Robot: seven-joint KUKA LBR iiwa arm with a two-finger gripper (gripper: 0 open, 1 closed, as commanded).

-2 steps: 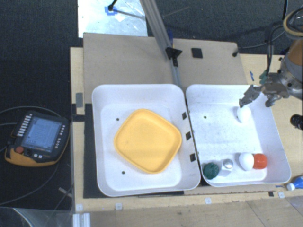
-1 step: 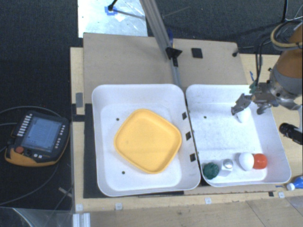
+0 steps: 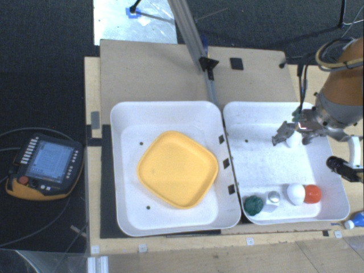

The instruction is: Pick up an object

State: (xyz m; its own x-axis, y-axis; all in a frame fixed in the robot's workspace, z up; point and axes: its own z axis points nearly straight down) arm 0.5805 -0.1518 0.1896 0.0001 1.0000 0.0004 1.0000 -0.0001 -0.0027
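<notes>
My gripper (image 3: 293, 134) hangs over the upper right part of the right bin (image 3: 259, 152) and is open, its two dark fingers (image 3: 281, 136) spread apart. A small white object (image 3: 293, 141) shows just below the gap between them; I cannot tell whether they touch it. Along the right bin's near edge lie a dark green ball (image 3: 253, 204), a small silvery object (image 3: 273, 198), a white ball (image 3: 296, 193) and an orange-red ball (image 3: 312, 193). A yellow square plate (image 3: 178, 168) lies flat in the left bin (image 3: 128, 124).
The raised rims where the two bins meet (image 3: 226, 152) run between them. A metal pole (image 3: 190, 27) slants over the back of the bench. A teach pendant (image 3: 42, 164) lies on the floor at the left. A small blue object (image 3: 354, 222) sits outside the right bin's near right corner.
</notes>
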